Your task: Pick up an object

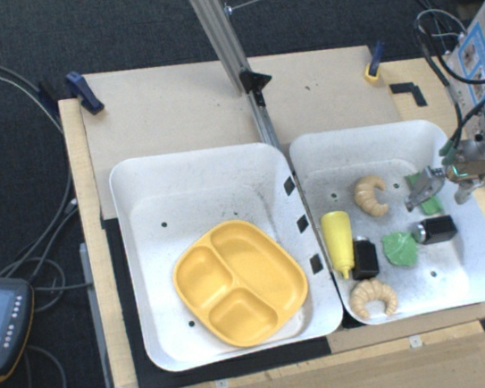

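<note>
Tool [440, 184] sits w/ fingers spread wide, holding nothing, right over a green toy [424, 186], w/ croissant [372, 195] to its left.

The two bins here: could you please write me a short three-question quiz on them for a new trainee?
1. True or false: the yellow divided tray lies in the left bin.
2. How many croissants are in the right bin?
3. What lies nearest the yellow bottle? A) black block B) green crumpled object C) blue clamp

Key
1. True.
2. Two: the upper croissant and the lower croissant.
3. A; the block sits right beside the bottle's lower end.
</note>
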You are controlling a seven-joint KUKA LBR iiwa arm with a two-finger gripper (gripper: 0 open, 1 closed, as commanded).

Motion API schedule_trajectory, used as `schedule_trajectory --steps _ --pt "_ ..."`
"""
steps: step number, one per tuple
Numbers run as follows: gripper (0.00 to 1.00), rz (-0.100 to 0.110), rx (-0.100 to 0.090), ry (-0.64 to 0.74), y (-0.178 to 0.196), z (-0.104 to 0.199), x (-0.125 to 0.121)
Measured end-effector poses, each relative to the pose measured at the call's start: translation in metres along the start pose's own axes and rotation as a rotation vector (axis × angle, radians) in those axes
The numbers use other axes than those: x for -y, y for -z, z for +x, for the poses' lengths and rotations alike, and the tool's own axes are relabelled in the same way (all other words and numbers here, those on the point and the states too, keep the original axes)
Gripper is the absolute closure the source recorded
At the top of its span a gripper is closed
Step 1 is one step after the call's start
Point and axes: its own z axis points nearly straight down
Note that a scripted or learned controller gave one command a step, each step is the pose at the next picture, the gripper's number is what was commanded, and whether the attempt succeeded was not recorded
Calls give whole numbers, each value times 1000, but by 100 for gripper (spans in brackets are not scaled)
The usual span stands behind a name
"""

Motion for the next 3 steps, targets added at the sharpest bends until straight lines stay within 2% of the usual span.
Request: schedule_trajectory --steps 1,3 --pt "0 -1 0 -1 0 0 0" --pt "0 7 -2 -2 -118 -6 7"
